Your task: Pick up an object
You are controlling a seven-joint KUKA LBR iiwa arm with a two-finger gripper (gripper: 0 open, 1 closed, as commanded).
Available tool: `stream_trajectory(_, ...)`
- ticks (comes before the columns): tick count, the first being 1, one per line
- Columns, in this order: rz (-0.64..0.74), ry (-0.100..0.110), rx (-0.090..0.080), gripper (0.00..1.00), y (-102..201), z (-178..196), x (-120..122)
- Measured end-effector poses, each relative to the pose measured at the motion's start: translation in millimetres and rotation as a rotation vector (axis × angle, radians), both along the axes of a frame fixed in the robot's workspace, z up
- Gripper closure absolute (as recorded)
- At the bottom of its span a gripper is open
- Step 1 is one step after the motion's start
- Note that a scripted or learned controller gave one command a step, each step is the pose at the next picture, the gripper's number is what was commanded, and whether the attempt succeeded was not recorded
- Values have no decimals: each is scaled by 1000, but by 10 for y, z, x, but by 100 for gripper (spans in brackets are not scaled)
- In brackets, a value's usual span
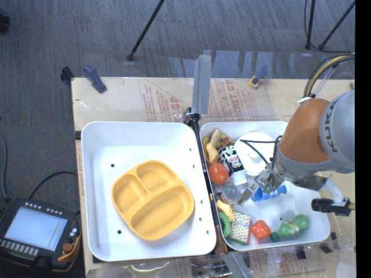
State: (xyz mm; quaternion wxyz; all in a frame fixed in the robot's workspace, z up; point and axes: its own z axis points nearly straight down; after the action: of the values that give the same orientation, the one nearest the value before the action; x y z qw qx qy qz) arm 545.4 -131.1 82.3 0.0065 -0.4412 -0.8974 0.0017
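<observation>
Here, gripper [253,191] low among right bin [316,227] clutter

Yellow divided plate [152,198] in the left white bin [93,155], teach pendant [36,234] on grey carpet, tripod legs [149,23] behind

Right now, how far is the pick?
Done: the gripper is down in the right bin, among the clutter beside the red ball. In hand: nothing visibly between its fingers. Left: grasp and lift; the green bottle and orange item lie untouched.
</observation>
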Motion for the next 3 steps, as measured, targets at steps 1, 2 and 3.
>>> stream_trajectory(1, -271, -21, -21, 0, 295, 73, -21)
stream_trajectory(2, -487, -6, -8, 0, 242, 17, 877)
stream_trajectory(3, -476, 0, -10, 100, 281, 87, 883)
